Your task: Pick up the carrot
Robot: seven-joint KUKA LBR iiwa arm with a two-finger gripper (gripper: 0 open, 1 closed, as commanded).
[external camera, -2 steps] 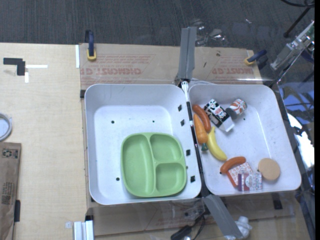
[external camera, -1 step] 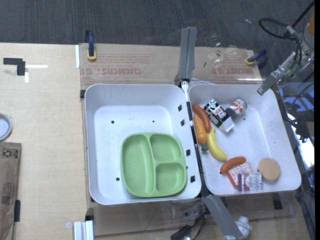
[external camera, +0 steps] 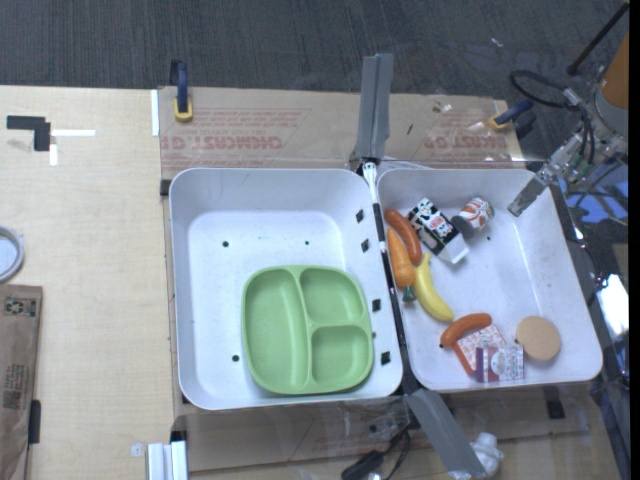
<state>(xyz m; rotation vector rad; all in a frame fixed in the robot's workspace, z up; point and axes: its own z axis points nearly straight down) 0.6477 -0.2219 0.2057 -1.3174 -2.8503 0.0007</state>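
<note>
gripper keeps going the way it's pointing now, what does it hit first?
The gripper slants down-left from the right bin's upper-right corner. Straight on, it most likely meets bare bin floor just beyond its tip. If it stays above the floor, the small can comes next. Depth is unclear from one view. The carrot lies farther left.

Pale wooden bench (external camera: 80,228) under two white bins (external camera: 190,268), cardboard sheet (external camera: 260,133), tape roll (external camera: 8,256)

"CHEMCAST GP" inverted on cardboard (external camera: 262,133)
</note>
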